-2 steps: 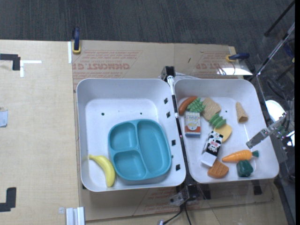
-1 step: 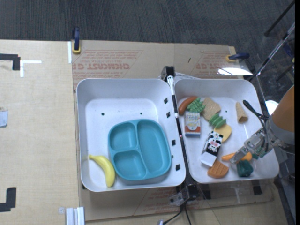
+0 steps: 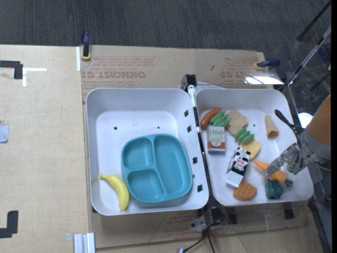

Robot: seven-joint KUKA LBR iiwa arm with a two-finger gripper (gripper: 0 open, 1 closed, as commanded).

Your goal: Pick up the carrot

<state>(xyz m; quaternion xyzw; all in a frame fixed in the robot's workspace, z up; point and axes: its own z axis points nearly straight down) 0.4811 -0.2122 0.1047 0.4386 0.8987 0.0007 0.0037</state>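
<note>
Camera view from above shows me two white bins side by side on the worktop [image 3: 47,141], and my target, the carrot [image 3: 261,165], lies in the right bin [image 3: 251,96] toward its four o'clock corner. It is a small orange wedge, lying flat, just right of the milk carton [image 3: 238,166] and near a round orange-brown piece [image 3: 245,192] at its seven o'clock. My gripper [image 3: 279,166] sits at the carrot's three o'clock, very close, with a silvery finger reaching toward the carrot's thick end; I cannot tell whether the fingers are spread or closed, and I see nothing caught between them. A green toy [image 3: 274,188] and a small orange bit [image 3: 280,176] lie beneath the gripper at its six o'clock. I judge the carrot to be a light, rigid plastic toy with a smooth, tapered skin, so it may squirt out if pinched near the tip. I would take it across the thicker half, fingers straddling its width. The left bin [image 3: 134,100] holds a blue tray [image 3: 156,167] and a banana [image 3: 119,188].
</note>
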